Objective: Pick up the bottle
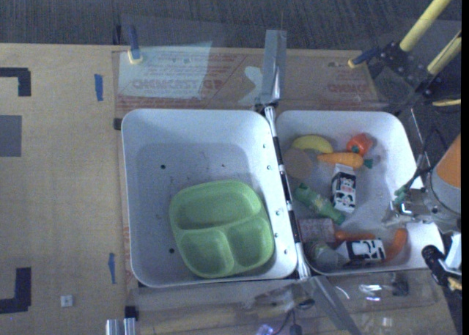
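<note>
The green bottle (319,204) lies on its side in the right bin (401,130), slanting from upper left to lower right near the bin's left wall. A white and black carton (343,189) rests just right of it. My gripper (407,207) hangs over the right rim of that bin, well right of the bottle and apart from it. The wrist with its orange band (450,172) sits at the view's right edge.
Also in the right bin are a yellow banana (313,143), an orange carrot (341,157), a brown disc (298,162), a second white and black carton (364,250) and an orange piece (396,243). The left bin (146,143) holds a green divided plate (220,228).
</note>
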You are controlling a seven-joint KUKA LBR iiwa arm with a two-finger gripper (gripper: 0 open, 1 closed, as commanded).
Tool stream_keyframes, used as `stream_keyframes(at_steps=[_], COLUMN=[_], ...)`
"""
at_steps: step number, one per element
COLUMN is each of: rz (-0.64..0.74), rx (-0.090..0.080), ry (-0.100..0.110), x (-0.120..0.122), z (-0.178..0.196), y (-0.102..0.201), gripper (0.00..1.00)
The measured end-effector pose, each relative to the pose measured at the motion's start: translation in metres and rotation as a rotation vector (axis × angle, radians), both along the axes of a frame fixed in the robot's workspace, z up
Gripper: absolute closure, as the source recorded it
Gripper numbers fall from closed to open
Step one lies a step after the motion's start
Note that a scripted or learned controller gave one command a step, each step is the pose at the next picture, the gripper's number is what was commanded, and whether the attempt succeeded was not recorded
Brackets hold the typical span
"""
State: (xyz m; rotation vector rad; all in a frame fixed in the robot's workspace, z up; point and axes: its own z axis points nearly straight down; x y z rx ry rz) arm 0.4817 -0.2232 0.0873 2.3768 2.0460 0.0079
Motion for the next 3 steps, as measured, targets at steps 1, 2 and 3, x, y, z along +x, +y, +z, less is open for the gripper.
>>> stream_keyframes(at_steps=[1,2,3], rz=[-0.1,-0.101,-0.125], rx=[-0.001,-0.003,0.0], ry=[-0.001,0.0,0.0], x=[0.0002,-0.0007,-0.0004], z=[0.0,0.0002,0.0], y=[0.0025,0.0059,0.0054], gripper=[1.0,1.0,1.0])
